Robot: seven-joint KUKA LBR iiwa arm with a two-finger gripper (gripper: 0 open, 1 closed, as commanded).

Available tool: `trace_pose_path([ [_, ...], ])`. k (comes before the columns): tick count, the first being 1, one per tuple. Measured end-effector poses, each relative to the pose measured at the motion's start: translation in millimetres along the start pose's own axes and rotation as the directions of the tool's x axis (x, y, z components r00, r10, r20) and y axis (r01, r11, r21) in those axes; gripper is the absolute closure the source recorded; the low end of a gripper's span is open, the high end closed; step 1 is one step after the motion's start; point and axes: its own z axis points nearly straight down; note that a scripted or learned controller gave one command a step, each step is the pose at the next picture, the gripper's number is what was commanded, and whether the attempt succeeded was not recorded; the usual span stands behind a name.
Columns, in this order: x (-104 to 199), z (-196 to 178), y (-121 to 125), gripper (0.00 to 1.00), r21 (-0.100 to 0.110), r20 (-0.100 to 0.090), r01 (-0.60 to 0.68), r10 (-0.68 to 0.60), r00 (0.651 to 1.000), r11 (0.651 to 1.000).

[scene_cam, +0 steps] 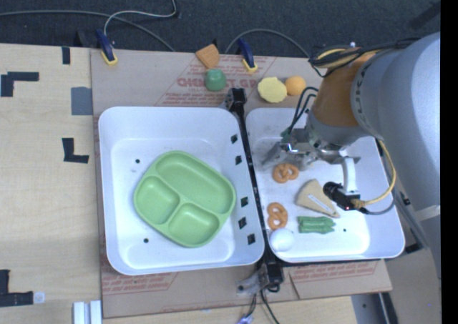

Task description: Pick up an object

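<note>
Nothing is lifted yet — every object in the right bin [379, 240] lies on its floor, so the pick is not yet made. The arm [401, 101] reaches in from the right of the frame and its gripper [288, 152] is low over the upper-left part of that bin, just above a small brown pretzel [285, 172]. That pretzel looks like the likeliest target, being the thing nearest the fingertips, though this is a judgement from position alone.

The jaws appear spread, one dark finger angling out toward the bin's left wall, and nothing sits between them; whether a tip touches the pretzel I cannot tell. What is left, by my reading: close on the object and raise it clear.

Lower in the same bin lie a second pretzel [276, 214], a tan wedge [317, 197], a green piece [315, 225] and a white ball [281, 239]. The left bin [114, 126] holds a green divided plate [184, 197]. On the counter [43, 194] above the bins sit a few more toy foods.
</note>
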Motion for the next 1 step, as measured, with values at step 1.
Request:
trace_pose_path([
  [1, -0.5, -10.2, 0.9, 1.0, -0.003, 0.002, 0.0, 0.0, 1.0, 1.0],
])
